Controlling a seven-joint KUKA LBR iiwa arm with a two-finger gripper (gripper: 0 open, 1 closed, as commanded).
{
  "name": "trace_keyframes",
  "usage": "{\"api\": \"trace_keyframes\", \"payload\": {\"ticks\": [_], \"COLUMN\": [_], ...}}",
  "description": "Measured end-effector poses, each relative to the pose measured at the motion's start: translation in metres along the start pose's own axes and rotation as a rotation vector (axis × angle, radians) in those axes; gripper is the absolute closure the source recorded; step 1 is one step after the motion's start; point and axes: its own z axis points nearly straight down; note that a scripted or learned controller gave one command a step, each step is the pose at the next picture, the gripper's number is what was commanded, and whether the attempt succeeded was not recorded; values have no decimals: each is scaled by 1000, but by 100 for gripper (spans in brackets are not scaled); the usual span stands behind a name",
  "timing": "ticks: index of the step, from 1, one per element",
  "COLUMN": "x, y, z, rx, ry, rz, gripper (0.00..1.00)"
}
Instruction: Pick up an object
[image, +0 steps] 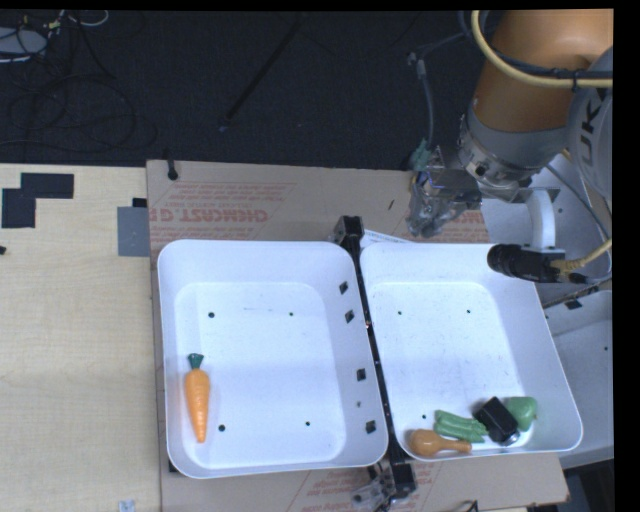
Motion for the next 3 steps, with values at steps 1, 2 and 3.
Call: {"api": "trace_keyframes", "payload": {"ticks": [1, 2, 3], "x": [58, 172, 174], "y": [33, 31, 32], "z": [-105, -111, -191], "rx": [-7, 4, -2], "ry": [0, 2, 0], "rz": [-1, -5, 4], "gripper": [100, 100, 100]}}
